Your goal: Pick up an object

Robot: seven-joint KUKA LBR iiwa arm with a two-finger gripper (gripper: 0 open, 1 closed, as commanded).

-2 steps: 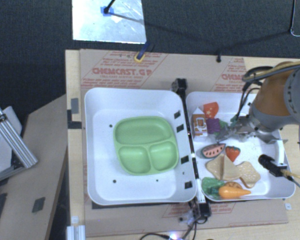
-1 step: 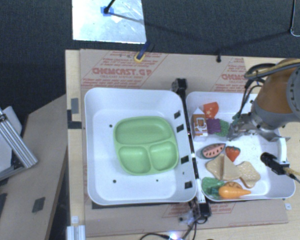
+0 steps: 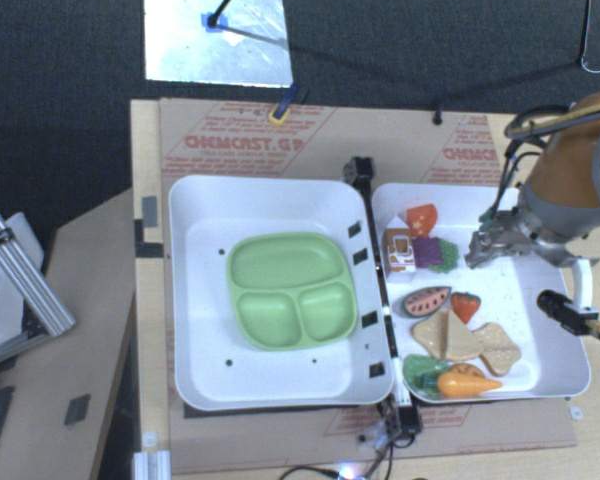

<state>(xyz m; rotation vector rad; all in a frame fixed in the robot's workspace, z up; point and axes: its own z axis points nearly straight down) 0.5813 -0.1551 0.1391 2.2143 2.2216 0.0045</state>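
The right bin (image 3: 555,363) holds several toy foods. A red piece (image 3: 421,217) lies at the back, with a small printed box (image 3: 399,249) and a purple piece (image 3: 436,254) in front of it. Nearer the front lie a watermelon slice (image 3: 427,299), a small red-orange piece (image 3: 465,307), two bread slices (image 3: 450,336) (image 3: 496,347), an orange carrot (image 3: 466,381) and a green leafy piece (image 3: 418,369). My gripper (image 3: 478,250) hangs over the right bin's back half, just right of the purple piece, with nothing seen in it.
The left bin (image 3: 195,218) carries a green divided plate (image 3: 288,290). A black ridge (image 3: 372,268) runs between the two bins. The grey arm with its orange band (image 3: 570,168) enters from the right, and a black part (image 3: 565,311) juts over the right bin's rim.
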